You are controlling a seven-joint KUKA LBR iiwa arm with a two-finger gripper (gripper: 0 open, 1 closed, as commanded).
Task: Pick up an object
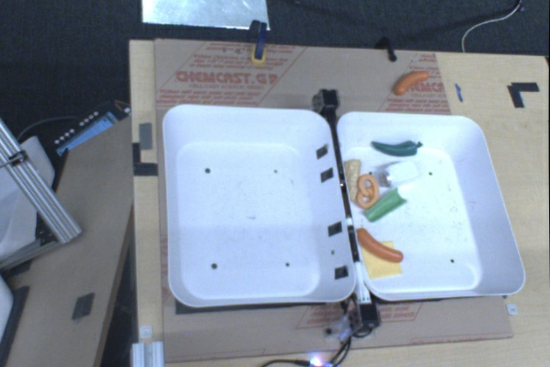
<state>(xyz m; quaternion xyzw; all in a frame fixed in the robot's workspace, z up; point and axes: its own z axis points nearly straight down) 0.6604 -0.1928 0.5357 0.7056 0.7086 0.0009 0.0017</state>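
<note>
1. From the camera view I see the right bin [494, 211] holding a dark green pepper [396, 148], a pretzel [368, 189], a green pod [384, 204], a sausage [380, 247] and a yellow slice [383, 266], all near its left wall.
2. The left bin [249, 202] sits beside it.
3. Another sausage [410, 82] lies on the tabletop [223, 73] beyond the right bin.
4. I cannot tell the claw's state.

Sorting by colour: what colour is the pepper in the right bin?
Dark green pepper, camera view.

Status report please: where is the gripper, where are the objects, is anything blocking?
Objects clustered in right bin, near its left wall. Hot dog nearest the front, uncovered. One sausage outside, on the bench.
</note>
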